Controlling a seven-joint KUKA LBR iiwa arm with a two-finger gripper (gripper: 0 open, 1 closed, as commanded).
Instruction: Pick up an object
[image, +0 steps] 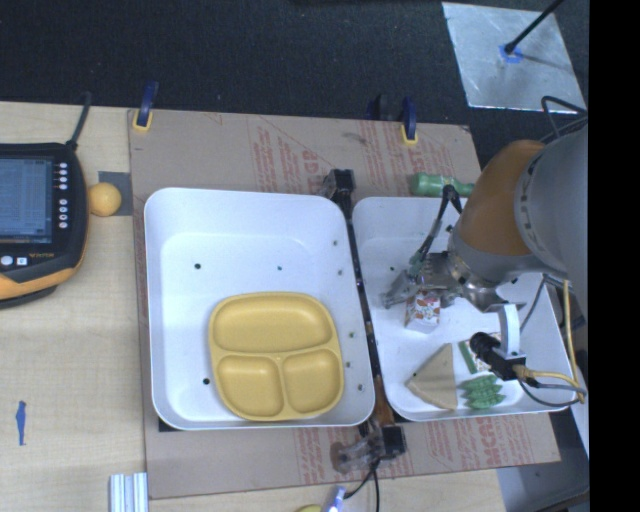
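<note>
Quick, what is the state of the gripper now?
Gripper: it cannot be told; it is in the right bin, next to a small red-and-white carton.

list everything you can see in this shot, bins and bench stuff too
left bin: 1, white, bench left
divided tray: 1, yellow, in left bin, front
right bin: 1, white, bench right
small carton: 1, white and red, right bin middle, by the gripper
wedge: 1, tan, right bin front
leafy piece: 1, green, right bin front, beside the wedge
green item: 1, green, on cardboard behind right bin
ball: 1, yellow-orange, left of left bin
pendant: 1, black and orange, far left
clamps: 2, blue, cardboard's back edge
cardboard sheet: 1, brown, under both bins
arm: 1, grey with orange band, entering from right
gripper: 1, dark, over right bin middle
</note>
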